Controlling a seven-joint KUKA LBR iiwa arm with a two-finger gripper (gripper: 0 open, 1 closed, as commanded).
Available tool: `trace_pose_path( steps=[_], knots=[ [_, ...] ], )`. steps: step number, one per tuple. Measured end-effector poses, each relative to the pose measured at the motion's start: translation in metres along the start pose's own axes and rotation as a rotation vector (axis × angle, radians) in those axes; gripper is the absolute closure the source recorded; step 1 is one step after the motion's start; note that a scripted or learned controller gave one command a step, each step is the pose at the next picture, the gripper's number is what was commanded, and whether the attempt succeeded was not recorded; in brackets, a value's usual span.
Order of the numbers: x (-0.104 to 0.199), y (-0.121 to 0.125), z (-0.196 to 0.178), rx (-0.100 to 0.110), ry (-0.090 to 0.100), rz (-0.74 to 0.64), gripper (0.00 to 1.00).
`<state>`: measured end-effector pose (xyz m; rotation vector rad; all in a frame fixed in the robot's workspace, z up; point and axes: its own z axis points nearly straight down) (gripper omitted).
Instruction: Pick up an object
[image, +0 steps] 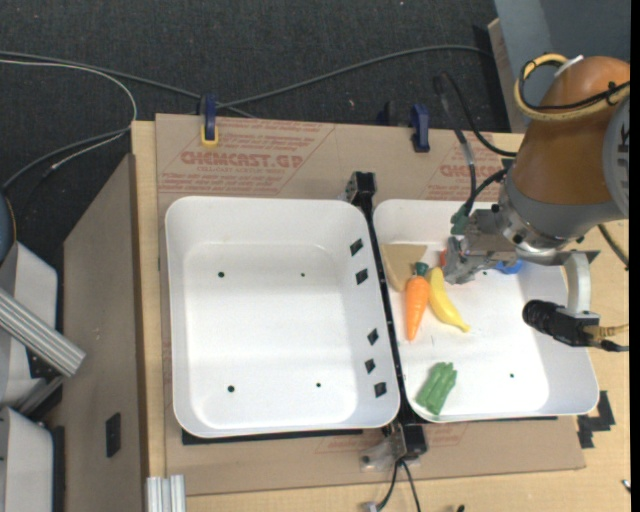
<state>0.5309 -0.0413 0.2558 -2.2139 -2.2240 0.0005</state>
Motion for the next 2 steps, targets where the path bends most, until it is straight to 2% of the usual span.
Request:
trace_pose_path(
  steps=[1,2],
  knots=[
    [0.055,-0.019,0.004,0.001,0.001,-0.002,1.0],
    [0.109,-0.026,0.003,0.0,0.001,-0.003,1.0]
  ],
)
